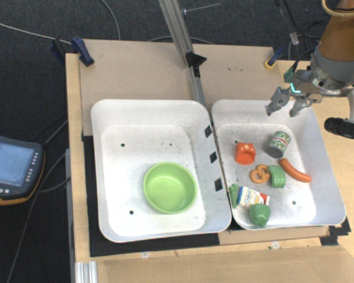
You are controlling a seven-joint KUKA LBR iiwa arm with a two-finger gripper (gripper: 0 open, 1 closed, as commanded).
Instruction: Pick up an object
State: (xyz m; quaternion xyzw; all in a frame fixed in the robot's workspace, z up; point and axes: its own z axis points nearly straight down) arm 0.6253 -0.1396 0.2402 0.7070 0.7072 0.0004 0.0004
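Claw: your claw (288,104) hangs released, fingers spread, holding nothing, over the far edge of the right bin (324,158).
Nearest target: the small can (278,142) lies on its side just below the claw, apart from the other toys.
Approach: you should descend straight and straddle the can across its narrow width.
Crowding: the orange sausage (295,170) and red pepper (245,152) lie near; keep clear.
Left bin: the green bowl (170,187) sits well apart.

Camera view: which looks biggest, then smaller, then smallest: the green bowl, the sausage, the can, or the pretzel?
Largest to smallest as they look:
1. green bowl, by far the biggest
2. sausage
3. can
4. pretzel
The sausage looks longer and the can fatter, so those two are close. All four lie at a similar distance from the camera.
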